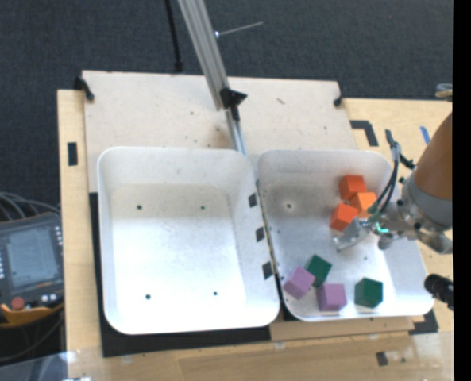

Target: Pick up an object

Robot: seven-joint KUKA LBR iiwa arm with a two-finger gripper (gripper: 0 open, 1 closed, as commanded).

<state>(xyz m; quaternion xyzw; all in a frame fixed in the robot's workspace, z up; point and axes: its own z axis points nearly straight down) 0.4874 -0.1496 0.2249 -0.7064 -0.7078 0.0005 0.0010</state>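
Several small blocks sit in the right bin (pixel 299 173), and the gripper (pixel 354 232) (grip state I cannot tell) hangs beside the orange blocks (pixel 348 201), seemingly light, rigid, best pinched across flat faces.

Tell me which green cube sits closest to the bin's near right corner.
The green cube beside the purple cube, farthest right along the near wall of the right bin. The other green cube lies farther in, next to the second purple cube.
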